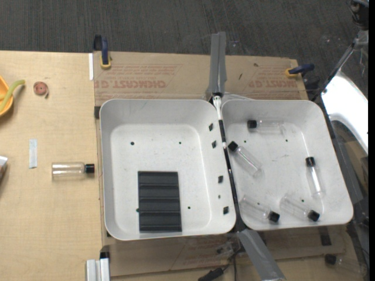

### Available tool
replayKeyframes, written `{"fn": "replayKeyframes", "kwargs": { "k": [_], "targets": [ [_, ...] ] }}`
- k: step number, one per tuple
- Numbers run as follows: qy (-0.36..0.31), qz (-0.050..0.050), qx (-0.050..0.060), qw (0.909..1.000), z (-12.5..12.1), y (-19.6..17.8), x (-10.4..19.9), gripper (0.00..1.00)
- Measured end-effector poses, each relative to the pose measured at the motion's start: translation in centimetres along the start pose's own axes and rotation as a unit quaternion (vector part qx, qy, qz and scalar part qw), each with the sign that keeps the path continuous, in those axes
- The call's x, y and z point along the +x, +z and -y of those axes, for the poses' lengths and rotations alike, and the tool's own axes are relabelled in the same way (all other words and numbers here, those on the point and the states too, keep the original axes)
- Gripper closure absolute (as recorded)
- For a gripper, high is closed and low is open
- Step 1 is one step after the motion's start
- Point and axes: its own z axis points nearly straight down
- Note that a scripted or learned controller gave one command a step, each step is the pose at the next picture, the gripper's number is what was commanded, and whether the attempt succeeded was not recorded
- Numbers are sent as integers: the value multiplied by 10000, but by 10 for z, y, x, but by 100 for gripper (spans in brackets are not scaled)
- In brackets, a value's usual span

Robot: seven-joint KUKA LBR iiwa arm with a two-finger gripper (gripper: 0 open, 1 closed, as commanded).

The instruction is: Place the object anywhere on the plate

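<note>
At the moment of inspection the task stood at its opening step: no object lay on the dark ribbed plate (159, 201), which rested flat on the floor of the left bin (108, 107), toward its near side. The candidate objects, clear vials with black caps, were all in the right bin (321, 109), well apart from the plate and separated from it by the two bin walls. Five vials were counted there: one at the far side (266, 126), one by the left wall (243, 157), one along the right side (314, 177), and two at the near edge, left (258, 209) and right (299, 209). A sixth vial (70, 168) lay on its side on the surface (47, 227), left of the left bin and outside both. Further counts: one plate, two bins, two blue clamps (99, 43) on the far edge of the cardboard sheet (152, 78), one small reddish disc (40, 88) and one white strip (33, 154) on the surface. Whether the claw was spread or pressed together could not be told, and nothing was seen pinched. In my judgement the next move called for selecting one vial in the right bin, preferably one lying clear of the walls, descending across its narrow body, then carrying it left over both rims to the plate.
</note>
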Motion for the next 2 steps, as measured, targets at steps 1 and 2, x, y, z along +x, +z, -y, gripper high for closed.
{"fn": "replayKeyframes", "kwargs": {
  "k": [1,2],
  "targets": [
    [4,-4,0,10000,-26,-1,-6,0],
    [-4,-5,4,10000,-11,-1,-81,0]
  ]
}}
